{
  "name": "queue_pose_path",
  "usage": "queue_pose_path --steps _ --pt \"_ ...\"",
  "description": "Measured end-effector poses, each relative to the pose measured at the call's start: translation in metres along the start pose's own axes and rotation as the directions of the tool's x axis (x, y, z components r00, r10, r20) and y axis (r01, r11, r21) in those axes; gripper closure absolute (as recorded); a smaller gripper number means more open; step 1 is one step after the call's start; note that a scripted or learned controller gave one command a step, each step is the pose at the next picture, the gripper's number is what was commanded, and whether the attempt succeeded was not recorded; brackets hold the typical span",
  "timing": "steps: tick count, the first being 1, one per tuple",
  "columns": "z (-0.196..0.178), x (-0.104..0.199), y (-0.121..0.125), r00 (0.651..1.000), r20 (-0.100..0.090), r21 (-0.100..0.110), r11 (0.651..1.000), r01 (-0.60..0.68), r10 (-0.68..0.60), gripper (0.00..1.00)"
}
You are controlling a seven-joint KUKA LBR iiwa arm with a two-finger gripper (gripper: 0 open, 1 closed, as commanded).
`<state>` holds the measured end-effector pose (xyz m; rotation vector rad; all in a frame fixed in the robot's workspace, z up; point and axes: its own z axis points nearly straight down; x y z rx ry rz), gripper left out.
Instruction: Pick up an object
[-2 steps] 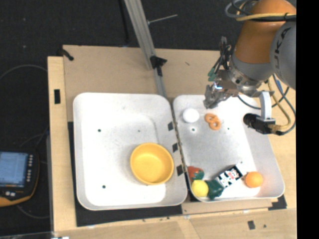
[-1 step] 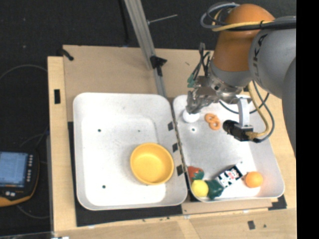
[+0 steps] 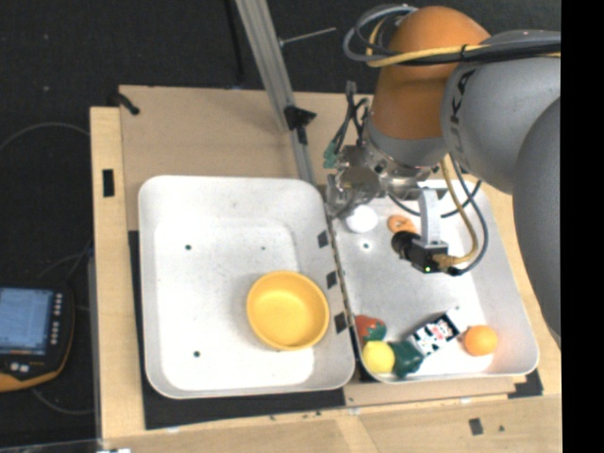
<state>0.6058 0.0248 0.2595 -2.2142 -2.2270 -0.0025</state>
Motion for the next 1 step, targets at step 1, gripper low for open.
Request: queue_pose_path --steps 1 --pt "-0.0034 0.0504 -0.0074 1.0 0.001 0.0 1.0 -0.002 0.002 1.0"
